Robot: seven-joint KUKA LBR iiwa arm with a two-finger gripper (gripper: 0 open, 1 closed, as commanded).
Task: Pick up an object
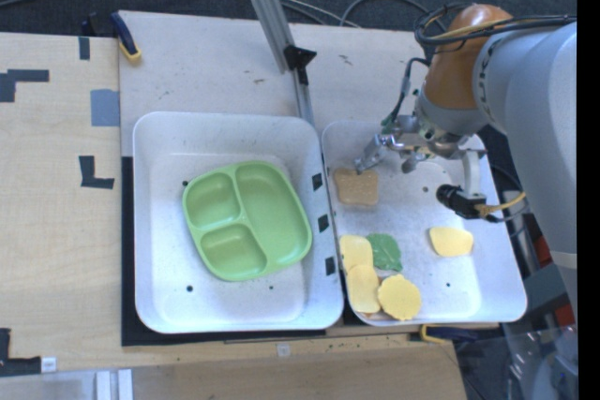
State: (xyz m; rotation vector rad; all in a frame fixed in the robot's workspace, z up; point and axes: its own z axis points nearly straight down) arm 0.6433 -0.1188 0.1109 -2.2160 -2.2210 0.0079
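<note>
The counter is seen at a slant, and its far and left parts are cut off by the frame. The arm is cropped at the right edge, so only its grey forearm and the orange band above the wrist are seen; it is reached in from the right and bent down over the far part of the right bin. The end effector is held low over that bin's far-left corner, just beyond the brown bread slice; its parts are small and tangled with cables, and it cannot be told whether it is apart or together. Nothing is seen clamped in it.

The left bin is occupied by a green divided tray, lying tilted near its middle, with bare floor left all around it, widest along the far and left walls.

In the right bin, the bread slice is placed against the left wall. A cluster of yellow pieces is gathered at the near-left corner, overlapping a green leaf piece that is partly hidden by them. A single yellow piece is set apart toward the right wall, near a dark fitting that is hard to make out. Open floor is left in the bin's middle and near-right corner.
</note>
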